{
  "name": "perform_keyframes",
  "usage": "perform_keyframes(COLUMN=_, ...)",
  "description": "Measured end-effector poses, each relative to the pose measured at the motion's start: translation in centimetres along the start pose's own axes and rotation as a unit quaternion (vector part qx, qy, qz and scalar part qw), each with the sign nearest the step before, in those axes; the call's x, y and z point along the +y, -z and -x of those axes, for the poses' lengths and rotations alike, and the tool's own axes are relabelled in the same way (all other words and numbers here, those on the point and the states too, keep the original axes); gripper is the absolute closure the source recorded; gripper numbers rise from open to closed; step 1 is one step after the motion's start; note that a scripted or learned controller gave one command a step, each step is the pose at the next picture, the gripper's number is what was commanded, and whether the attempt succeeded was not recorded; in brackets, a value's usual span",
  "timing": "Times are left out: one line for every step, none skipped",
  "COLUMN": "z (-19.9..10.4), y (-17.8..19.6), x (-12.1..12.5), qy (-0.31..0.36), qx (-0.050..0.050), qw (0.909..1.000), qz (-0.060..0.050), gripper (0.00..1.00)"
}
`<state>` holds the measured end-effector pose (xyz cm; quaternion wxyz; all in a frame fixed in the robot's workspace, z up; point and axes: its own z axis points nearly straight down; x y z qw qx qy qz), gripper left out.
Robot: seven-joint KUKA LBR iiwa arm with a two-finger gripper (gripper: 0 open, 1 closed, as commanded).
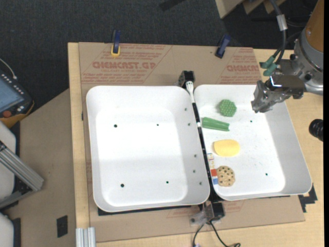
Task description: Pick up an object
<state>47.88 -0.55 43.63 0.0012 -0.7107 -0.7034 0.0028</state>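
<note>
The right bin (288, 138) holds several small items along its left side: a round green bumpy piece (226, 107), a flat green pod (215, 123), a yellow oval piece (226, 147) and a brown speckled cookie (225, 176). A small red, white and blue item (213, 168) lies against the bin's left wall. My gripper (262, 105) hangs over the bin's upper right part, to the right of the round green piece and apart from it. Nothing shows between its fingers.
The left bin (103, 153) sits beside the right one on a cardboard sheet (154, 60). A black clip (187, 80) joins the bins at the top, and blue clamps (116, 41) hold the board's far edge. A dark object (317, 128) stands at the far right.
</note>
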Motion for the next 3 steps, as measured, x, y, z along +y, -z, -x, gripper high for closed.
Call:
perform_keyframes(z=-1.3, y=-3.7, x=0.0, qy=0.005, qx=0.001, qw=1.0, qz=0.0, gripper=1.0)
perform_keyframes(z=-1.3, y=-2.4, x=0.1, qy=0.005, qx=0.001, qw=1.0, qz=0.004, gripper=1.0)
perform_keyframes(z=-6.1, y=-4.8, x=0.6, qy=0.008, qx=0.002, qw=1.0, qz=0.0, gripper=1.0)
